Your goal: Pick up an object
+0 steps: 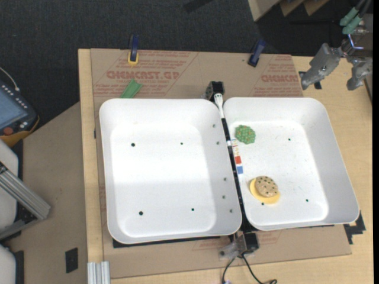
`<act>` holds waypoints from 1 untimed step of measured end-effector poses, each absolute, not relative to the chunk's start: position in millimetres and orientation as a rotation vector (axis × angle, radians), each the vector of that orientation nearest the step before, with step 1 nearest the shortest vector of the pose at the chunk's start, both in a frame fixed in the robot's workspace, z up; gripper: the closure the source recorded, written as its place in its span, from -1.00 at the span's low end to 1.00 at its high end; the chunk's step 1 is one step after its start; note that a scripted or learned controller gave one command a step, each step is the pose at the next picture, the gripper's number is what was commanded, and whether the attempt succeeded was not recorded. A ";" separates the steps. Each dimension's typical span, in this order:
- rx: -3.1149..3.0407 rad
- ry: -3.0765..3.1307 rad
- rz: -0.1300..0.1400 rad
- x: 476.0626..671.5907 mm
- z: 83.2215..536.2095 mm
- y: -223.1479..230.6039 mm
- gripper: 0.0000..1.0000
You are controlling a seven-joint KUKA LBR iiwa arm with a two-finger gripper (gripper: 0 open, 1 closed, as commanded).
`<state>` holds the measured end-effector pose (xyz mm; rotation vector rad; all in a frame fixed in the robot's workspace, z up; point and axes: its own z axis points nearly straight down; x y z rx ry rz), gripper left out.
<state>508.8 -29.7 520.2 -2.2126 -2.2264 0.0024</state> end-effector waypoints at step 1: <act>-2.209 -2.226 0.005 523.7 493.4 36.8 -1.00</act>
